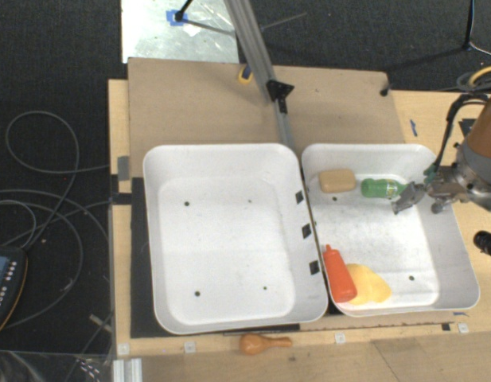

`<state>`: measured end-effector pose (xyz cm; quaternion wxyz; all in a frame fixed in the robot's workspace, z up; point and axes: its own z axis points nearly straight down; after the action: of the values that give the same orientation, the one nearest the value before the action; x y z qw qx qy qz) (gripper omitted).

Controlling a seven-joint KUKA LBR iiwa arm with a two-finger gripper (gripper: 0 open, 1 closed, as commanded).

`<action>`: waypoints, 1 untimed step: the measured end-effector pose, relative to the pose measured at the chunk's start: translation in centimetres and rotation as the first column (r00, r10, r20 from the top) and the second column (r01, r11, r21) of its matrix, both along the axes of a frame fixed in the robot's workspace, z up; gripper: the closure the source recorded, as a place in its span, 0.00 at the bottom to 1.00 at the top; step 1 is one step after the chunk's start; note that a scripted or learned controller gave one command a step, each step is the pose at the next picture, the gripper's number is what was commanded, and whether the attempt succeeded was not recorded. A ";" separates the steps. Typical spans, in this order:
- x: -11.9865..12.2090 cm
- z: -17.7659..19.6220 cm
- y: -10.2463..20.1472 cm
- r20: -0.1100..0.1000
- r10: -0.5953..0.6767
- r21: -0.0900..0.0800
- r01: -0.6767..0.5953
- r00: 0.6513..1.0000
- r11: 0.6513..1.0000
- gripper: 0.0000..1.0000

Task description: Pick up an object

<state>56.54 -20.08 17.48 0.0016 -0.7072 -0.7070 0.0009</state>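
The arm came in from the right, w/ the pincer [410, 200] low over the right bin [448, 249], near its upper right part. I think it was there because the things lay along the bin's edges, not in the middle, so the reach had to go to one side.

The green bottle [383, 188] lay on its side in the top part of that bin, just left of the pincer tips, very close, maybe touching; I could not tell. Nothing sat between the tips. If the pincer was spread or pressed together, I could not tell from where I stood; the tips were too small and dark.

Next to the bottle, to the left, was a tan block [337, 181]. At the bottom of the same bin, an orange bottle [338, 274] leaned along the left wall, touching a yellow lump [370, 284]. Left bin [165, 213] had no things in it. An orange pear-like toy [263, 342] lay on the tabletop [333, 106], in front of the bins.

My guess: the green bottle was the target, approx. one short move to the left and down.
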 end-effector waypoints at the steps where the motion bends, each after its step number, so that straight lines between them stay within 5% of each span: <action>1: 0.4 -6.1 -0.3 0.000 0.001 0.000 -0.001 1.000 1.000 0.00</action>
<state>56.96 -20.35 11.35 0.0017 -0.7070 -0.7072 0.0008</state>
